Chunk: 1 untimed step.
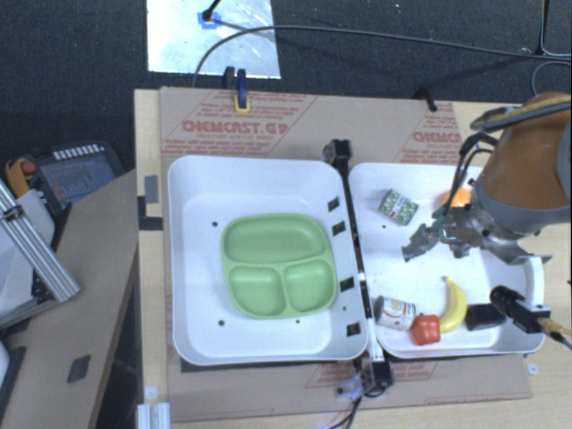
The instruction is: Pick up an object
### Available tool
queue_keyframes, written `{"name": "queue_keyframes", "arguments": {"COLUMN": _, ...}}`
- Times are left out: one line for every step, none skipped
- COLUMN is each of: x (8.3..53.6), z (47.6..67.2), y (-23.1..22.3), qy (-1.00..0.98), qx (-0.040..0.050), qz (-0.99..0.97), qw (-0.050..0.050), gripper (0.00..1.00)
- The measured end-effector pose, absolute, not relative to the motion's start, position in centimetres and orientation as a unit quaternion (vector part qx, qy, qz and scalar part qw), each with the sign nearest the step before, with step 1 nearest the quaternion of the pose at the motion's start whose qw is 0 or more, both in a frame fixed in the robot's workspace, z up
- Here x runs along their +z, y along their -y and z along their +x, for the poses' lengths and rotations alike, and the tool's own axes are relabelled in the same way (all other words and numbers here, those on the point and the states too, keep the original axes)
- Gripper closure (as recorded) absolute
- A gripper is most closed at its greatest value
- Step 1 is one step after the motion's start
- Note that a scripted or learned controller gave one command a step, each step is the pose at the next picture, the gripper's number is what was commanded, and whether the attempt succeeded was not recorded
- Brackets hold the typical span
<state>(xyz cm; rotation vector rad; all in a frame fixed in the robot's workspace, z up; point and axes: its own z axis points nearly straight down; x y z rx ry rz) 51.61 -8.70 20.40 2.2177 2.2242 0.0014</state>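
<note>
A green divided plate (274, 264) sits in the left bin (192, 186). In the right bin (375, 181), a small green packet (397, 206) lies near the back, with a little can (394, 311), a red pepper (426, 329) and a banana (454, 304) along the front wall. The gripper (420, 242) hangs over the bin's middle, between packet and banana, nothing between its fingers; open or shut, I cannot tell.

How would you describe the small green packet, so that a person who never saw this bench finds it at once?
Start at the right white bin. The small green packet lies alone in its far part, left of the gripper. The banana, red pepper and small can cluster at the near edge; the packet alone is flat, boxy, green and white.
</note>
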Motion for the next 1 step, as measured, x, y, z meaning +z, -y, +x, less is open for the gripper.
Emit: {"name": "queue_keyframes", "arguments": {"x": 15.92, "z": 50.87, "y": 8.66, "qy": -0.707, "qx": -0.0006, "qz": 0.707, "qw": -0.001, "gripper": 0.0}}
